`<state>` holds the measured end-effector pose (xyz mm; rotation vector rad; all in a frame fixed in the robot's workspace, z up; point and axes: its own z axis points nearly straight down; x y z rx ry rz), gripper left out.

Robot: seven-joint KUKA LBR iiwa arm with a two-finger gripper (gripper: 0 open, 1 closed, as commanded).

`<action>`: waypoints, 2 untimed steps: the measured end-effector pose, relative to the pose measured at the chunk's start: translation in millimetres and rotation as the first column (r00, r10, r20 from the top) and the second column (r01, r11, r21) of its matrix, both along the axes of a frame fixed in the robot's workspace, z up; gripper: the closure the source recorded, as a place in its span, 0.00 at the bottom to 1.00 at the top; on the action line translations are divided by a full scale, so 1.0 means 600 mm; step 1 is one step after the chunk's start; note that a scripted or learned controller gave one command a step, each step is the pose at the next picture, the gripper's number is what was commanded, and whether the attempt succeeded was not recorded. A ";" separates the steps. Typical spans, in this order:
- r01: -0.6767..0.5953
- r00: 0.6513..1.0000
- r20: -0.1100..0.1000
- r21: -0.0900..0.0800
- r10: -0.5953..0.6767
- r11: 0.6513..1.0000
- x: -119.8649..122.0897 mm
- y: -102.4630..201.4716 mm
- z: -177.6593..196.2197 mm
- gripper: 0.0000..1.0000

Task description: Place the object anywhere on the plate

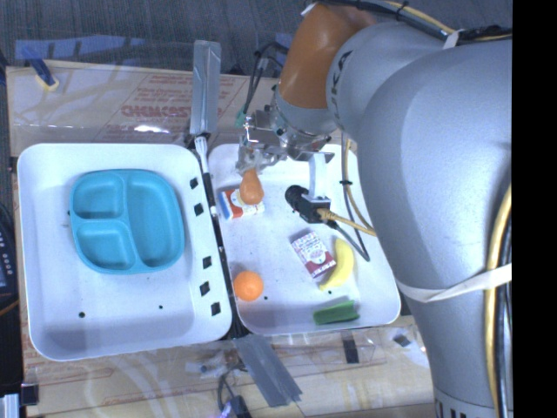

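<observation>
My gripper point(251, 165) hangs over the far left part of the right bin point(383, 307). It is shut on a small orange-brown, egg-shaped object point(251, 189), whose top sits between the fingertips while its body hangs below them. The object overlaps a small red and white carton point(231, 205) lying just beneath it by the bin's left wall. The blue divided plate point(127, 219) lies in the left bin point(52, 320), well to the left of my gripper, with nothing on it.
The right bin also holds an orange ball point(248, 286) at the near left, a red packet point(312, 252), a yellow banana point(341, 265) and a green block point(336, 313). A raised divider point(211, 251) separates the two bins. The arm's large grey body covers the right side.
</observation>
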<state>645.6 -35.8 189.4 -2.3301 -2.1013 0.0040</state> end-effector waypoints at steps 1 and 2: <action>-0.126 0.992 -0.002 0.000 0.126 0.992 -0.004 0.117 0.001 1.00; 0.075 0.997 -0.003 -0.002 -0.075 0.997 -0.081 0.241 -0.003 1.00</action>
